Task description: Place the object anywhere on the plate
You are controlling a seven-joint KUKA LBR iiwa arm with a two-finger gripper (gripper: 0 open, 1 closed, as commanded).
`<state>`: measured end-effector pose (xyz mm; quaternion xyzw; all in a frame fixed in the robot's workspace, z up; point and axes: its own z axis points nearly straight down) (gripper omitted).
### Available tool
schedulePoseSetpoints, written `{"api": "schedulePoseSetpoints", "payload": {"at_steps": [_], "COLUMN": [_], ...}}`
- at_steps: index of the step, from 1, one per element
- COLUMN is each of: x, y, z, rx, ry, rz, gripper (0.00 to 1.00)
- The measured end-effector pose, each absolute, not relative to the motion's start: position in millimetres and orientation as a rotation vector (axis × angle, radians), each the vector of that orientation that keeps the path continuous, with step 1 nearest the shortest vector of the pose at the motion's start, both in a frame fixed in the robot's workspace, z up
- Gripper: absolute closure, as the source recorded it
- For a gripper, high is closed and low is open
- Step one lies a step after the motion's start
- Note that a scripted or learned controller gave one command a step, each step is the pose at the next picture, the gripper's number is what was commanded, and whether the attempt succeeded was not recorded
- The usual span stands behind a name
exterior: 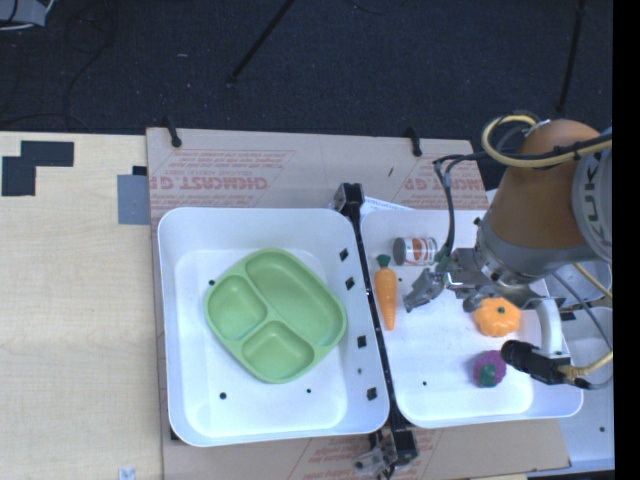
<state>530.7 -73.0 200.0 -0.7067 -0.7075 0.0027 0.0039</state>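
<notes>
The green divided plate [275, 314], with three compartments, lies in the left bin [190, 408] and carries nothing. The right bin [440, 408] holds the candidates for the task: a toy carrot [385, 293] along its left edge just beside the divider, a small can [415, 250] lying on its side toward the far end, an orange pumpkin-like toy [497, 318] to the right, and a purple and green toy [488, 369] nearer the front.

The end effector [425, 290] hangs low over the middle of the right bin, just right of the carrot and near the can, with its dark fingers spread apart and nothing between them. The carrot seems the likeliest target, though the task names no one object.

Judging by looks, the carrot is a light, stiff plastic toy with a smooth, tapering skin that could slip. The best hold would be across its thick upper half, below the green top, with the fingers closing from left and right. The divider so close on its left leaves little room for that finger.
</notes>
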Motion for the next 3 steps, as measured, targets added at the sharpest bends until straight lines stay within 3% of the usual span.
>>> {"api": "schedulePoseSetpoints", "payload": {"at_steps": [2,3], "x": [534.2,534.8], "y": [-79,-81], "z": [93,106], "rx": [-2.216,-2.226], "ry": [-2.216,-2.208], "rz": [0.008,0.006], "gripper": [0.0,1.0]}}
